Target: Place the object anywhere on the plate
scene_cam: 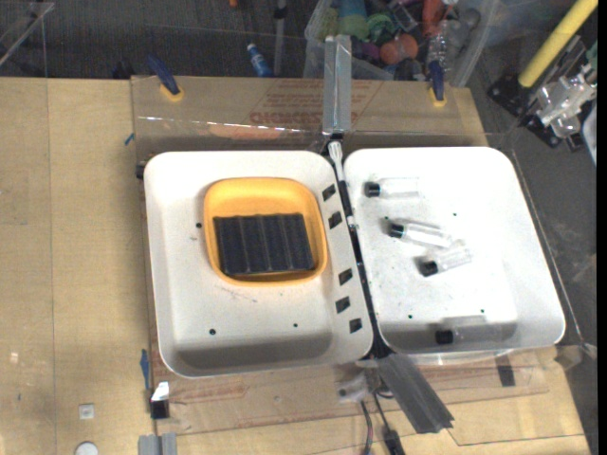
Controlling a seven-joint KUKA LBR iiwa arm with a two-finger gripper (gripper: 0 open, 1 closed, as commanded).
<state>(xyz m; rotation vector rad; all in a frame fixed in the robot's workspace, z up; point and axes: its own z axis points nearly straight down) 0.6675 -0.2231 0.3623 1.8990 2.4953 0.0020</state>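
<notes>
two white bins side by side on the bench, and we're looking down at a slant. in the left bin (pixel 180 320) sits the plate (pixel 263 195), an orange-yellow dish with rounded corners, set a little toward the far half of the bin. on the plate lies a dark ribbed rectangular block (pixel 264 244), covering the near part of the dish and reaching close to its near rim, flat, ridges running front to back.

over to the right bin (pixel 512 292): three small clear tubes with black caps are scattered in its far-left part. the first tube (pixel 391 190) lies nearest the far wall, cap to the left. the second tube (pixel 413 229) lies just below it, angled, cap at its left end. the third tube (pixel 444 260) is close beside the second, tilted the other way, cap at its lower left. whether the second and third touch, can't tell.

a row of small black tabs (pixel 342 247) runs down the divider between the bins. as for the gripper, how far open it is and what it holds, i cannot tell.

beyond the bench, a clear crate of coloured toys (pixel 398 12).
</notes>
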